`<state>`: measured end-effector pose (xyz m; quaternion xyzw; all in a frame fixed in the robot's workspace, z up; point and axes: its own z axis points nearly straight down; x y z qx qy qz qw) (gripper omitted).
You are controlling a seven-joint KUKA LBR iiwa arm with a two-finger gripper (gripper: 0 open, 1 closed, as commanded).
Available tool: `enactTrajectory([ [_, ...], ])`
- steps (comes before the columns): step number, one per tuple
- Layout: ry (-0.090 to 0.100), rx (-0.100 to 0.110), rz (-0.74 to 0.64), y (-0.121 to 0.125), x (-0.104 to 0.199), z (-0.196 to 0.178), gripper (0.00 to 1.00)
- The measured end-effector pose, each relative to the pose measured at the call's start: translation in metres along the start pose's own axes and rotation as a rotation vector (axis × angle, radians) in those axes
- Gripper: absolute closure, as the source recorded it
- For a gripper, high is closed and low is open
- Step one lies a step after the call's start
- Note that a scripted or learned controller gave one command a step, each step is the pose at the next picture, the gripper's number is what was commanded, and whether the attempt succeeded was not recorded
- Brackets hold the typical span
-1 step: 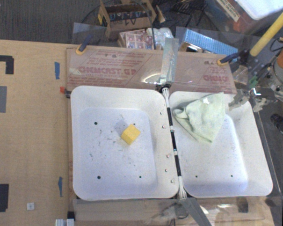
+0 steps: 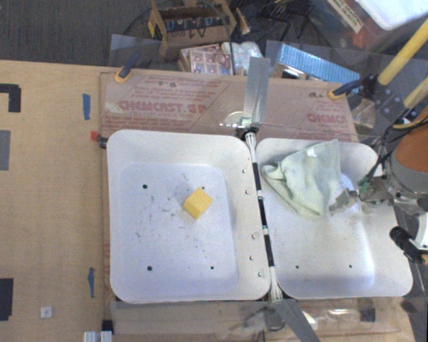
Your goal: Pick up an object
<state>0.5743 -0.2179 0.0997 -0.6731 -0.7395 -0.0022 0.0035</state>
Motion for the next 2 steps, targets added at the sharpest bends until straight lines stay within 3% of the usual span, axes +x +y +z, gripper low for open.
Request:
enactTrajectory([
  [1, 0.002, -0.012, 0.088, -0.047, 0.008, 0.011, 0.0],
  [2, -0.007, -0.015, 0.092, -0.047, 0.004, 0.001, 1.0],
])
